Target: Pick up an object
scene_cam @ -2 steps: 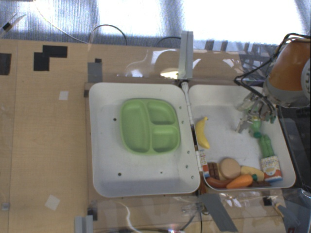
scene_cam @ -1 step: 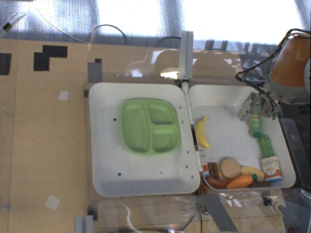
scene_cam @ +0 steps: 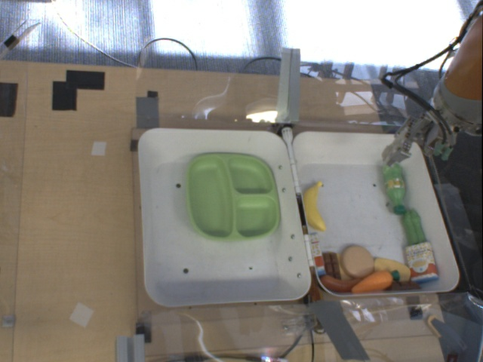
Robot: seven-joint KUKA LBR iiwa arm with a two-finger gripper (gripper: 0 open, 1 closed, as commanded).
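White plastic makes up both shallow bins on the wooden tabletop [scene_cam: 68,225], set side by side and meeting at a central ridge. In the left bin [scene_cam: 162,277] lies a light green divided plate [scene_cam: 231,195] with three compartments. The right bin [scene_cam: 355,194] holds the toy food. A yellow banana [scene_cam: 314,207] lies close to the dividing ridge. Along the right wall lie a green bottle [scene_cam: 393,187] with a pale label and, below it, a second green bottle [scene_cam: 417,245] whose white, red and blue label carries printing too small to read. At the near edge a cluster sits packed together: an orange carrot [scene_cam: 371,282], a round tan piece like a bun [scene_cam: 357,262], a small yellow item [scene_cam: 392,265], a reddish sausage-like piece [scene_cam: 336,283] and a dark brown piece beside it. Their edges overlap, so where one ends and the next begins is hard to make out.

At the bin's upper right corner the end effector [scene_cam: 398,151] hangs just above the top of the upper green bottle, at or very near its cap; whether they touch is unclear. I cannot tell if it is spread or closed, since it is blurred and pale against the bin. The arm's orange band [scene_cam: 462,70] is cut off by the frame's right side.
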